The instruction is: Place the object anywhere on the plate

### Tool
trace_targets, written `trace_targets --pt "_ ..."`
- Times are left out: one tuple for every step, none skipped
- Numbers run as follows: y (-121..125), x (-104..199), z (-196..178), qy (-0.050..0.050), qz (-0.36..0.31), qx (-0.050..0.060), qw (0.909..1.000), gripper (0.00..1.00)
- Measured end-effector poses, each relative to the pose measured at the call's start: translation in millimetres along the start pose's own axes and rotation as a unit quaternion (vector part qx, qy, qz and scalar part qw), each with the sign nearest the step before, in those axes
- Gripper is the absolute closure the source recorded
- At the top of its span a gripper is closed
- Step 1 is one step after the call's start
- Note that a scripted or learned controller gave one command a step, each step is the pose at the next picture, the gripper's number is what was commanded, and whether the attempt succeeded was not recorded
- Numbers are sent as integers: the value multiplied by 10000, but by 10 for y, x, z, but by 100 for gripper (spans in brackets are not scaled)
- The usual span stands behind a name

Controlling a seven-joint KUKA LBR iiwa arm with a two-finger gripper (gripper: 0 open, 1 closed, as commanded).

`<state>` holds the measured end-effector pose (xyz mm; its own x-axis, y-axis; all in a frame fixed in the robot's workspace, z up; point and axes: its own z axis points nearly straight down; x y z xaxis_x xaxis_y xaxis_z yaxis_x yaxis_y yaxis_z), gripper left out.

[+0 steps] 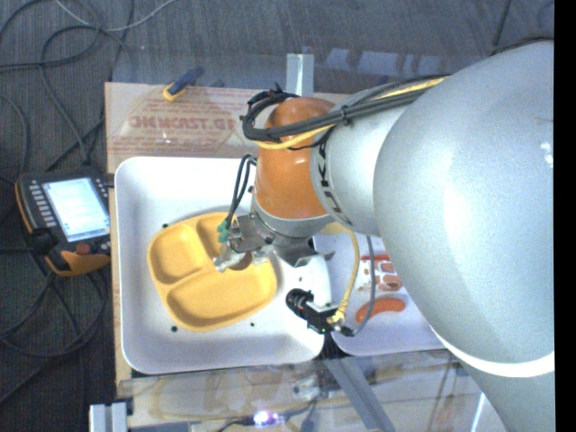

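Closest to the camera, the grey KUKA arm with the orange band (290, 165) is filling the right side, reaching in over the 2 shallow white bins. A black cable with yellow ties (310, 311) is hanging off the wrist, dangling above the seam between the bins.

Below the wrist, the two-finger gripper (236, 257) is hovering over the yellow 3-compartment plastic plate (193, 300), roughly above the ridge where the compartments meet. The wrist is blocking the tip, so I can't tell whether it is wide, narrow, or carrying anything.

The plate is sitting tilted in the left white bin (135, 331), toward its middle.

The orange sausage-shaped item (385, 309) is lying in the right white bin (396, 340), partly under the arm, well apart from the plate. A red-and-white item (387, 277) is lying just beside it, too hidden to identify.

Farther back, a brown cardboard sheet with red print (171, 129) is lying behind the left bin, with a yellow-and-blue tool (180, 82) resting at its far edge. Left of the bench, an orange-and-black teach pendant with a lit screen (67, 210) is sitting on the dark carpet (54, 61), cables trailing around it.
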<state>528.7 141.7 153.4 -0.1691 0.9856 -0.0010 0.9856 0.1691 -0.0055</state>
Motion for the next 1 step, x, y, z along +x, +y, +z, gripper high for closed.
trace_targets --pt "0 1 0 3 1 0 10000 0"
